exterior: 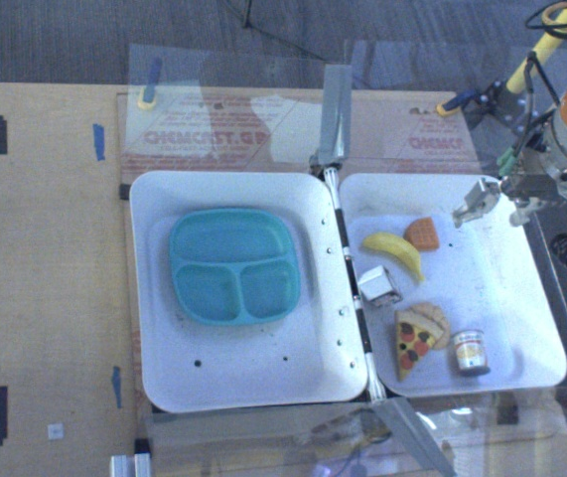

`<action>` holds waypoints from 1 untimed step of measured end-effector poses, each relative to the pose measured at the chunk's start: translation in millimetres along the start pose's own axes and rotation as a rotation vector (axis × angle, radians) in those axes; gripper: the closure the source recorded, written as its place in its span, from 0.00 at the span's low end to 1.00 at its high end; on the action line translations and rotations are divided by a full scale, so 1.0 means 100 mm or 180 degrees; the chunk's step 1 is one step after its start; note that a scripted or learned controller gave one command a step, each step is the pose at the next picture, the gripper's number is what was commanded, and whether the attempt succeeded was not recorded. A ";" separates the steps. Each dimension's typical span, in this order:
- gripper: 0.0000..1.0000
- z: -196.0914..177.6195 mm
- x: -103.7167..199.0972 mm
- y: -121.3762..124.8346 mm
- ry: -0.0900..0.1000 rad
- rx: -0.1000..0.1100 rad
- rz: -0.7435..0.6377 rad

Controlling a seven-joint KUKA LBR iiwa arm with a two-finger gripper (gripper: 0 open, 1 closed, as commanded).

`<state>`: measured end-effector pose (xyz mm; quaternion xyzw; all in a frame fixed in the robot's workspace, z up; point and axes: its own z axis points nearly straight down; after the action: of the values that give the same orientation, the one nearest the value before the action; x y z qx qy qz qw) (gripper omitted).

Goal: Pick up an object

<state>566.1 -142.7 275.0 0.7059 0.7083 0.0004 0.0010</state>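
On the left half of the wooden surface (45, 296), the left white bin (164, 366) holds a teal plastic plate with three compartments (233, 265), lying flat in the middle of the bin. Nothing there is being approached.

Moving right past the metal divider (335, 117) between the bins, the right white bin (536, 296) carries the candidates for picking. A small shiny silver block (378, 285) sits just beside the bin's left wall. Above it lies a yellow toy banana (395, 252), with an orange toy chunk (422, 234) touching or nearly touching its upper end. Lower down, a toy pizza slice (417, 338) lies flat, and a small can with a white label (470, 352) stands upright just to its right.

At the upper right of the frame, the end effector (494, 203) hangs over the bin's upper right part, near the orange chunk yet apart from it. I cannot tell how its fingers stand, and nothing is visibly gripped.

I judge this to be the approach step: no object is lifted yet. The next move calls for choosing a target, likely the orange chunk or banana as nearest, centring above it, and descending straight without nudging its close neighbour.
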 end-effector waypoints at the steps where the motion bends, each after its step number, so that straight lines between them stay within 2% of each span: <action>1: 0.00 1.78 0.33 0.48 0.0003 -0.0002 0.0173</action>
<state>613.9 -109.6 97.0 0.7250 0.6888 0.0010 0.0009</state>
